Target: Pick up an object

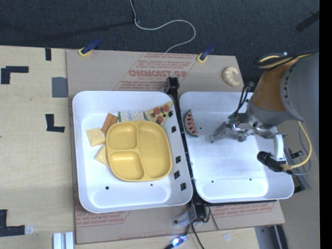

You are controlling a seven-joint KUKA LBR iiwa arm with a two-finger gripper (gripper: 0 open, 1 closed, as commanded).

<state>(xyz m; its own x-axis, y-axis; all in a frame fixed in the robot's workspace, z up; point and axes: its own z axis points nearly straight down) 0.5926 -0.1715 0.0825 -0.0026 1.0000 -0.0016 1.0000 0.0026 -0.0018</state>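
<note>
— Watermelon slice (191,123), that little red toy piece, where is it?

— It lies in the right bin (233,183), up against the wall next to the left bin (88,185). Nothing is touching it.

— And the gripper (215,137)?

— It hangs over the right bin, near the middle, a bit to the right of the slice. The grey arm (290,95) with its orange band reaches in from the right. I cannot tell if the gripper is open or closed from here, and I see nothing in it.

— What is in the left bin?

— A big yellow plate (139,150) with three parts. Some toy food peeks out around it: pale crackers (96,137) on its left, a brown piece (109,121) above them, and a pizza slice (160,113) by the top edge.

— Anything outside the bins?

— A small tan lump (232,75) sits on the cardboard sheet (150,71) on the tabletop (31,154), just above the right bin. A white cable (155,26) curls behind that.
</note>
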